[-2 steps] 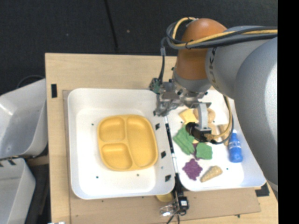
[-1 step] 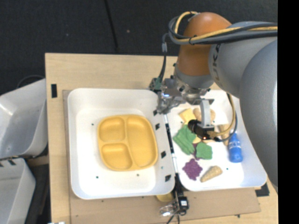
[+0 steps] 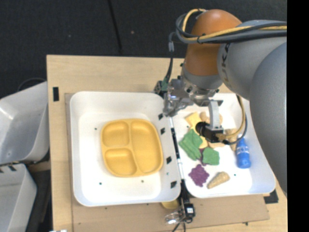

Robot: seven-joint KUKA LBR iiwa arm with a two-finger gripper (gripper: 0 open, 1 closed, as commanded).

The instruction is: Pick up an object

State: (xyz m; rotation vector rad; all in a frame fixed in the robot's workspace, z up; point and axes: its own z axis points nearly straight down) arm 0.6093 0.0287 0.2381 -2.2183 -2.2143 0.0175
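**Hand above the inner corner of the right bin, objects lying loose**

Reading from the left, you see the wooden worktop [image 3: 58,71] carrying two shallow white bins side by side. The left bin [image 3: 77,129] holds a single thing: a yellow plate [image 3: 130,146] with three compartments, lying flat near the middle of the bin, apart from every wall.

At the seam where the two bins meet, toward the far edge, you find the hand [image 3: 173,103]. It hangs over the upper left corner of the right bin [image 3: 260,178], below the orange band of the arm [image 3: 207,47], which enters from the right. From this angle you cannot tell whether the hand is wide or narrow, and nothing can be seen held in it.

The objects to be picked lie in the right bin, below and to the right of the hand. A pale yellow block [image 3: 193,119] sits nearest the hand. Just below it lies a large green piece [image 3: 191,144], with a small green piece [image 3: 210,156] touching its right side. Nearer the front wall you see a purple piece [image 3: 198,175] and, just beside it on the right, a tan cone [image 3: 218,179] lying on its side. Farthest right, a blue bottle [image 3: 243,153] lies near the bin's right wall, apart from the green pieces.
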